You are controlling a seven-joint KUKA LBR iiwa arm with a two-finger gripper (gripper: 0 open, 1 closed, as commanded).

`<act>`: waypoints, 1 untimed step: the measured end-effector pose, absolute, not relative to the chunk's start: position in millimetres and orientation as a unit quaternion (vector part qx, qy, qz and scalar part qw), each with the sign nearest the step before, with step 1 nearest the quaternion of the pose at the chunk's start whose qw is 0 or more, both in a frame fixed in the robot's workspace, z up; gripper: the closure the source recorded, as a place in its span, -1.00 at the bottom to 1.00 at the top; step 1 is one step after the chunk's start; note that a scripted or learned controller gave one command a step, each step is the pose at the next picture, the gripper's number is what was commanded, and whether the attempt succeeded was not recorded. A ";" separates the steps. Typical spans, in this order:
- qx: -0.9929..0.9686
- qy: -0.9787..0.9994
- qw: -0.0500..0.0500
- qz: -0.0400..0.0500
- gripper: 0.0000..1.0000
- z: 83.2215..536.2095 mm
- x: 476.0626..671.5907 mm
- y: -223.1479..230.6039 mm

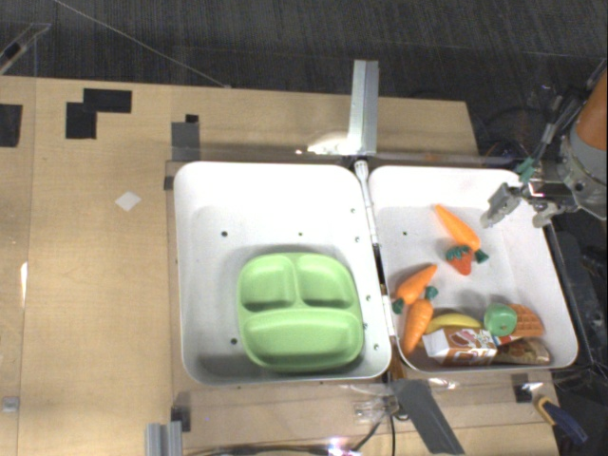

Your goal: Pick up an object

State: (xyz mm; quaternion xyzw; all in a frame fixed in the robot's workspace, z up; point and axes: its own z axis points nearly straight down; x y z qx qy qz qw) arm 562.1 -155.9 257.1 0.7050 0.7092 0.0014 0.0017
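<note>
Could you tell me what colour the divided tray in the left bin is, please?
The divided tray is light green, seen clearly in the camera view.

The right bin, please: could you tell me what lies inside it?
The right bin holds three carrots, a strawberry, a banana, a carton and a green-topped piece. Whatever lies beneath that front pile is covered.

Counted: two white bins (190,255); one green divided plate (300,310); three toy carrots (454,224); one banana (452,322); one small carton (460,346).
</note>
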 end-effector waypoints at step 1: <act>0.687 0.727 0.002 0.001 -1.00 244.5 520.9 -182.2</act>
